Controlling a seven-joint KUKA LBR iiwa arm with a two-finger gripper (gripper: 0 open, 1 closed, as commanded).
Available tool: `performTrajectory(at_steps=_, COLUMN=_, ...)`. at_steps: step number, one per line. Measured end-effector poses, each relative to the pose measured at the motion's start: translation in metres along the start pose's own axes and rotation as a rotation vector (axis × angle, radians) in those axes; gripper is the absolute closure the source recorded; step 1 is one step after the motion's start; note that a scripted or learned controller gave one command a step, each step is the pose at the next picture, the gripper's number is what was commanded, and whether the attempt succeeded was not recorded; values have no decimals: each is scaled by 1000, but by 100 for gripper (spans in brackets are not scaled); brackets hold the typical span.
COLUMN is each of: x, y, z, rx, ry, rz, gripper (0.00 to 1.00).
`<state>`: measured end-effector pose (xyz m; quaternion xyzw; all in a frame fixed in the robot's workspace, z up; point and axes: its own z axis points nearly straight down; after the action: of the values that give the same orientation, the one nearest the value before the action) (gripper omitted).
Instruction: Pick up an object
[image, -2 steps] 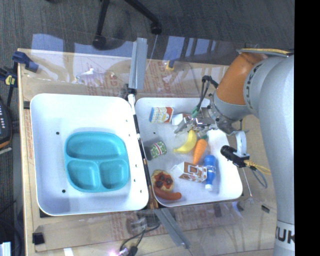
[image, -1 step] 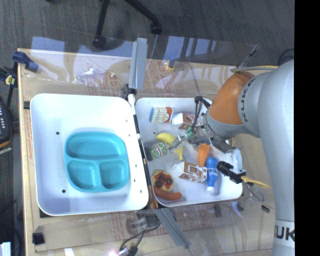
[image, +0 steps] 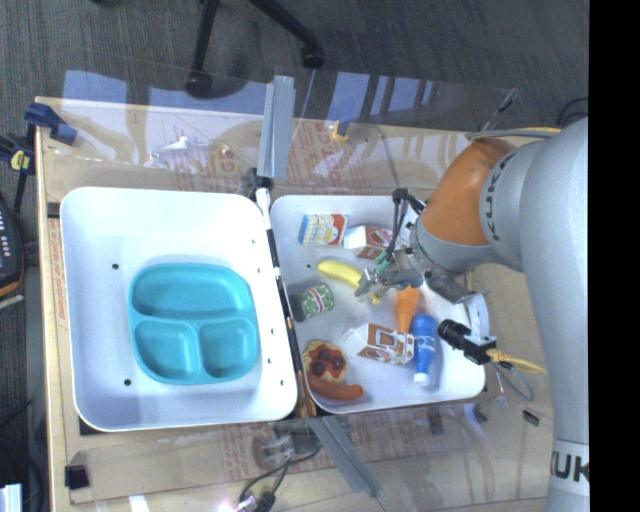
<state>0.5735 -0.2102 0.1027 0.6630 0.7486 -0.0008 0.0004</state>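
Note:
My gripper (image: 380, 272) hangs low over the middle of the right bin (image: 288, 215), just right of a yellow banana (image: 338, 271) and above an orange carrot (image: 407, 306). Around it lie a milk carton (image: 322, 229), a green can (image: 317, 299), a blue bottle (image: 424, 347), a small brown-and-white carton (image: 388, 343) and a hot dog with a pizza slice (image: 330, 367). Nothing is visibly held.
The left bin (image: 90, 215) holds a turquoise divided tray (image: 192, 322). The grey arm with its orange band (image: 465, 205) covers the right bin's far right side. A metal post (image: 275, 125) stands behind the gap between the bins.

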Motion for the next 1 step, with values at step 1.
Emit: performTrajectory(at_steps=1, x=46, y=24, z=-128, rx=0, ry=1, rz=193, gripper=100)
